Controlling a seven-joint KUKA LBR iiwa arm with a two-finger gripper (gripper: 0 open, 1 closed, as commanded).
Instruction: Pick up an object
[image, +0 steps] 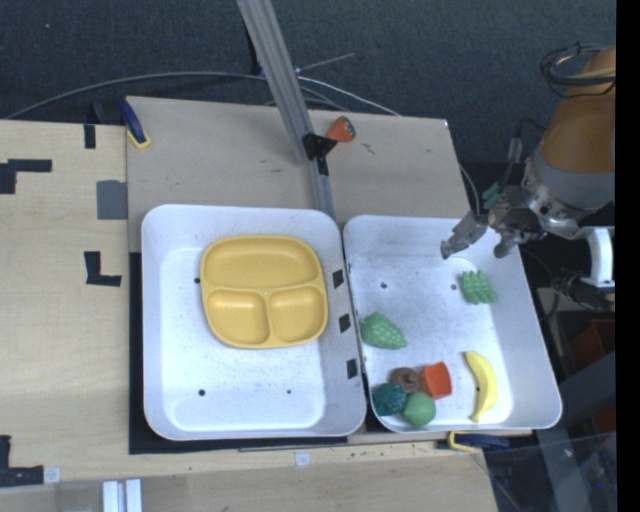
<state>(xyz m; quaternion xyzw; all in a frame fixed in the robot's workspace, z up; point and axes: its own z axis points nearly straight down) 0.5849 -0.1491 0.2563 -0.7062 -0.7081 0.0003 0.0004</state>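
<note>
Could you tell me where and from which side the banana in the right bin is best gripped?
Probably across the banana's narrow middle, coming straight down with the pincer. It lies flat and curved near the right bin's right wall, clear of the red block, so closing across its width looks easiest.

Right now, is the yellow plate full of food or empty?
Empty. The yellow plate in the left bin shows three bare sections; the toy foods lie in the right bin.
</note>
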